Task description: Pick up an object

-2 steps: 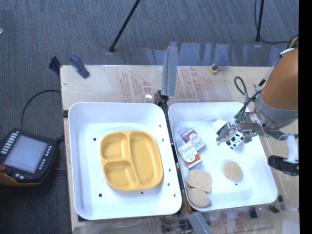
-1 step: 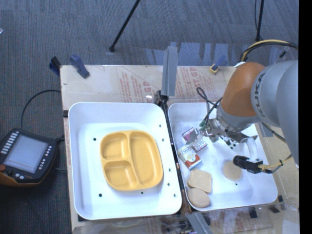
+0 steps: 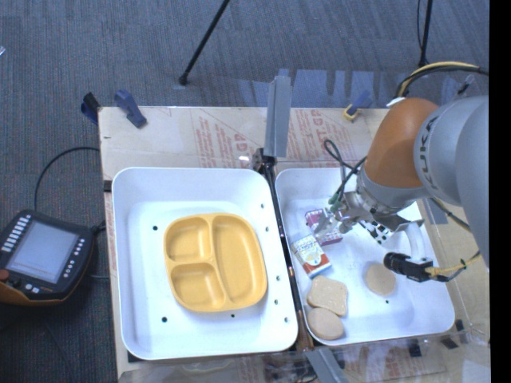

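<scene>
The yellow divided plate [image 3: 215, 261] sits mid-left bin [image 3: 136, 190]. In the right bin [image 3: 431, 313], the gripper [image 3: 331, 228] hangs over a small carton [image 3: 310, 254] near its left wall.

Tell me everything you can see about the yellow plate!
The yellow plate looks like smooth plastic, a rounded square with three sections: two on top, one wider below. It lies flat, slightly turned, near the middle of the left white bin. Nothing sits in its sections, and nothing else touches it.

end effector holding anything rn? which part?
Cannot be told. The end effector sits low in the right bin, over a small carton; the contact is too blurred to read.
</scene>
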`<control>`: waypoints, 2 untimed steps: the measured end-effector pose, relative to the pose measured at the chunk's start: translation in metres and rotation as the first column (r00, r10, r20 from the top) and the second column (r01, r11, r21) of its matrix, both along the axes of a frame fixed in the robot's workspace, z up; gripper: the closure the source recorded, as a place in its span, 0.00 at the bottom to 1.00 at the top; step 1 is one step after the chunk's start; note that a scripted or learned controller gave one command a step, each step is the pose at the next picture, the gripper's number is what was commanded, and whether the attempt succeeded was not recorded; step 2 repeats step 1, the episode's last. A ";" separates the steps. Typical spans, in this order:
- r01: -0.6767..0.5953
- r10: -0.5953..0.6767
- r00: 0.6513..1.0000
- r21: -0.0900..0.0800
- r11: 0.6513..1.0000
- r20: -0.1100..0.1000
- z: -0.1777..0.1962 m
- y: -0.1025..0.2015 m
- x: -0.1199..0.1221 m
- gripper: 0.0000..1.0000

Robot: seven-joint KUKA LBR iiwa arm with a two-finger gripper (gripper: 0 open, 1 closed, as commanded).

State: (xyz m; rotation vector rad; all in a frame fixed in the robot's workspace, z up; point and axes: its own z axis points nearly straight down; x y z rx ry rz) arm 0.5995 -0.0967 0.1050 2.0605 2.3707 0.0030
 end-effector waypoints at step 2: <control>0.183 -0.183 0.983 0.000 0.983 -0.001 0.083 0.043 0.038 1.00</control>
